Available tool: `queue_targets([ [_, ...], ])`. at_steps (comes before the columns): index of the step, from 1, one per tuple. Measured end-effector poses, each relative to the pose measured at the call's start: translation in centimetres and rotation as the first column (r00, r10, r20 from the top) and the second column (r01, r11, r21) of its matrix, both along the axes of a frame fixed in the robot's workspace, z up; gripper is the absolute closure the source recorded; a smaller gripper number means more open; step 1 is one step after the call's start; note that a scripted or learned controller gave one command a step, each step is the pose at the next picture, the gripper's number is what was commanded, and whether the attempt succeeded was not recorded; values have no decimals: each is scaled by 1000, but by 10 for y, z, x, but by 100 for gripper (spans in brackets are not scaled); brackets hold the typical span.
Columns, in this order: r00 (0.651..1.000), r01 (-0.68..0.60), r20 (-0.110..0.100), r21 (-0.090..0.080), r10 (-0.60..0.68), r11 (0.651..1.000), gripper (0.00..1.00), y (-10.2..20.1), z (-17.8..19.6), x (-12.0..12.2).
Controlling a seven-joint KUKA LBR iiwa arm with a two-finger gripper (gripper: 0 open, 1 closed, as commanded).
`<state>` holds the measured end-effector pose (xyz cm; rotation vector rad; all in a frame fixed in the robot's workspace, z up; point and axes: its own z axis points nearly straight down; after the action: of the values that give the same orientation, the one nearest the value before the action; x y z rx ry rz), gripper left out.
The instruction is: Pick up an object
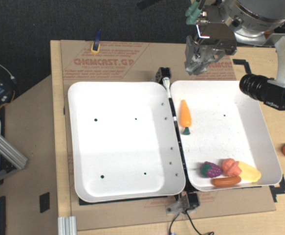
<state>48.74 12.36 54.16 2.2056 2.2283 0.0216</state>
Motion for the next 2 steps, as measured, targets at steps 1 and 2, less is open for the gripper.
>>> queue_targets([
  [1,1000,15,-21,-7,-15,1000,100,-70,-91,16],
  [2,1000,12,-4,-6,-12,1000,100,-82,-3,61],
])
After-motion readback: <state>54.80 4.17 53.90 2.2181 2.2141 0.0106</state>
